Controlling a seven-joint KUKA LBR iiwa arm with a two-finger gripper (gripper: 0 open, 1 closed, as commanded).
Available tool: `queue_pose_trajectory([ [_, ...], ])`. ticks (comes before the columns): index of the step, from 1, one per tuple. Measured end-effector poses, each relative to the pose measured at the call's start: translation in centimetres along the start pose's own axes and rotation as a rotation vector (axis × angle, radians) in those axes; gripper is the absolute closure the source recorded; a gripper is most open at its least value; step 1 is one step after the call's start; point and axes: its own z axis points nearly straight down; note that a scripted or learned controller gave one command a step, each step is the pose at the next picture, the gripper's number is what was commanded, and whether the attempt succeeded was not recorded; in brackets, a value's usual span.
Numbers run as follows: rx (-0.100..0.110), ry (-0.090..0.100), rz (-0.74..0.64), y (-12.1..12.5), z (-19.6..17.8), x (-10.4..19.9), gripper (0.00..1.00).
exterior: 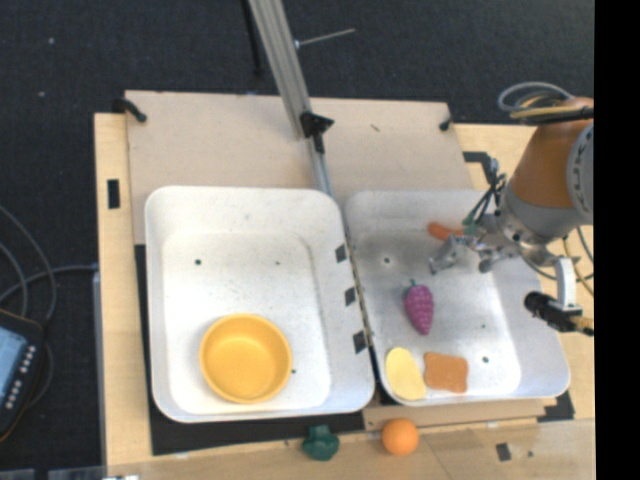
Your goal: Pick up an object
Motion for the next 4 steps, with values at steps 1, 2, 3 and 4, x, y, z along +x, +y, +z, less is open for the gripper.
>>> queue_pose_trajectory([
  [1,-0.007,0.0,0.002,0.2,-1.4,-0.1,1.0],
  [2,-0.008,-0.001,0.0,-0.3,-6.4,-0.9,1.0],
  [3,-0.01,-0.001,-0.004,0.4,-11.1,-1.7,1.0],
  [4,-0.011,-0.001,-0.004,0.5,-16.6,-1.8,1.0],
])
